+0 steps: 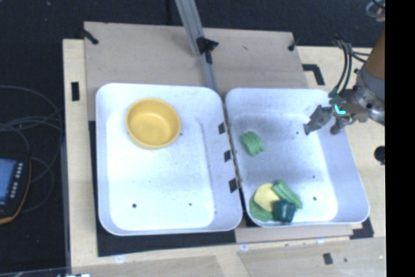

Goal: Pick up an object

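Grey two-finger gripper (326, 121) sits at right of frame over the right white bin's (337, 159) upper edge, fingers spread, nothing between them. Approach step, I judge. Small green lump (251, 143) lies mid-frame; next: move left, descend, close.

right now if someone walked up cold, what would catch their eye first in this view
Likely the yellow bowl, bright and alone in the upper left of the left bin. Next, the small heap of yellow and green pieces in the right bin's near corner, with one green piece apart near the divider. The gripper hangs at that bin's right rim.
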Controlling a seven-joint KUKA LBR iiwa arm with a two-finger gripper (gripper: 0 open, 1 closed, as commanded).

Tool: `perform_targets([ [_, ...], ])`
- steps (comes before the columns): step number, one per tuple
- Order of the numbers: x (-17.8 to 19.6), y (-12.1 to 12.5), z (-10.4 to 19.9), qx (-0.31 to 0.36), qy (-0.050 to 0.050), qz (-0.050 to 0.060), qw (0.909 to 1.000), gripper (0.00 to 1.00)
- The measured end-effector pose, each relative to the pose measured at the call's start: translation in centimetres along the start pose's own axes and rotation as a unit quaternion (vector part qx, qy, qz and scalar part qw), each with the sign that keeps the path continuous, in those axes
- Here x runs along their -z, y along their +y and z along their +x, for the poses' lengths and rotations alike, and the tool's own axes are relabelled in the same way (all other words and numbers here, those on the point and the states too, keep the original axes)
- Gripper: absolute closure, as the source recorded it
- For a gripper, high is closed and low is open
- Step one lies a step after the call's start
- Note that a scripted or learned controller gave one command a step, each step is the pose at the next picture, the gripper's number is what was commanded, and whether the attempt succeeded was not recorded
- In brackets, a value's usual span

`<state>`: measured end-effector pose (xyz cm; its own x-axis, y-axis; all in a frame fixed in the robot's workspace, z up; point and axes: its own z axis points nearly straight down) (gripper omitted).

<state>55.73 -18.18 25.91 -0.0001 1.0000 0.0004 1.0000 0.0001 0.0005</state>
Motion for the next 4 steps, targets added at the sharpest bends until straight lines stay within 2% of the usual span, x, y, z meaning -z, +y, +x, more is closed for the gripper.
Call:
perform_targets([
  [1, 0.0, 0.0, 0.0, 0.0, 0.0, 0.0, 1.0, 0.0],
  [3, -11.9, 0.2, -1.4, -0.001, 0.0, 0.003, 1.0, 0.0],
  [4, -15.9, 0.1, -1.5, 0.0, -0.001, 0.001, 1.0, 0.0],
])
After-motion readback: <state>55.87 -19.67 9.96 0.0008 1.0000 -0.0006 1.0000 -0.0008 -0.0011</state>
